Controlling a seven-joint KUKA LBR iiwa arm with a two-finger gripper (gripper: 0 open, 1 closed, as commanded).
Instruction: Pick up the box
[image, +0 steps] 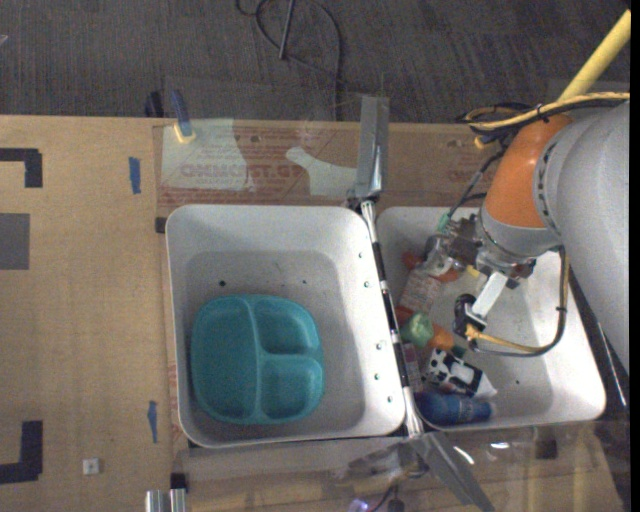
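1. A tan bench (80, 300), marked with black corner shapes and strips of blue tape, carries two shallow white bins side by side
2. The left white bin (260, 225) holds one thing: a teal plastic plate with three compartments (257, 358), lying flat toward the bin's near left corner
3. In the right white bin (560, 385), everything crowds along the left wall. The pale box with red markings (420, 290) lies at a slant in the far left part, just beside that wall. Nearer the camera sit a small green piece (418, 328), a black-and-white patterned pack (455, 372) and a blue rounded object (452, 408) in the near left corner
4. The gripper (447, 247) hangs low at the far end of the box; whether it touches the box cannot be told, nor whether it is open or closed
5. The grey arm with its orange band (515, 185) reaches in from the right, over the right bin
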